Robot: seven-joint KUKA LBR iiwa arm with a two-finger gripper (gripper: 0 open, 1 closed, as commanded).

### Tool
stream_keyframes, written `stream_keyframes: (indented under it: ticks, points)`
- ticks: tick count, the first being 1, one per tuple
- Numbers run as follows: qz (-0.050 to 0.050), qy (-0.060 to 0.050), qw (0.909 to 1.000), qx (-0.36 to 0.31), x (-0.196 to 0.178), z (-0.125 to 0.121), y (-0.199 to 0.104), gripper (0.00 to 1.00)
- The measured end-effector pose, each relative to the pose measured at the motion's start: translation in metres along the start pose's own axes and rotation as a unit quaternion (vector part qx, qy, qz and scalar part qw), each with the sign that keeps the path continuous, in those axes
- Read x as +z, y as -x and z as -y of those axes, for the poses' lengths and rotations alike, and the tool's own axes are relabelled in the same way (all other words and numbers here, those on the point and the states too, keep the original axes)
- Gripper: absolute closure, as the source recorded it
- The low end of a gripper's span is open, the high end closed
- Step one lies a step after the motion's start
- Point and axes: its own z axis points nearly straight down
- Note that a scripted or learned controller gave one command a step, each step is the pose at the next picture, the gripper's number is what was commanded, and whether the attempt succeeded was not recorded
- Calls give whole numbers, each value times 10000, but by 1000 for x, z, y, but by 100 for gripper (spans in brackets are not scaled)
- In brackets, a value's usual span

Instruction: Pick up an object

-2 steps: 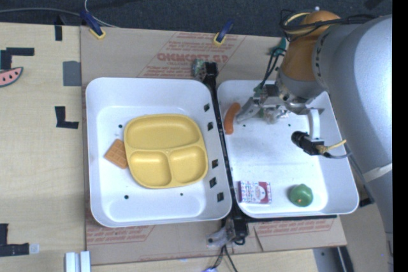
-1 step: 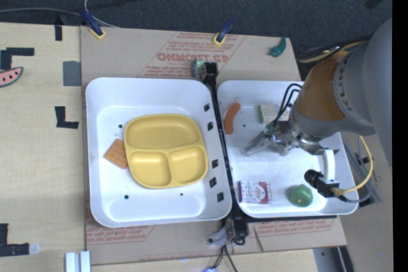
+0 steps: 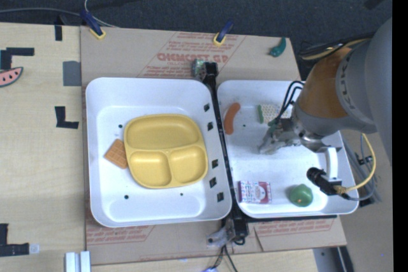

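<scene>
You see the arm [image 3: 373, 83] as a bulky, smooth grey casing with rounded contours, ringed above the wrist by a broad orange band [image 3: 322, 83]. Thin black cables [image 3: 292, 99] loop beside the band toward the small, dark metallic gripper [image 3: 273, 140]. A white bracket [image 3: 331, 162], a black fitting [image 3: 319, 178] and a yellow cable [image 3: 363, 178] hang below the wrist.

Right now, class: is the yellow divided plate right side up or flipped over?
Right side up: the yellow divided plate shows its three hollow compartments facing upward in the left bin.
</scene>
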Motion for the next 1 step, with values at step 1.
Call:
stream_keyframes:
  ticks: [1]
  points:
    - [-1, -3, 10000, -1, 0, 0, 0, 0]
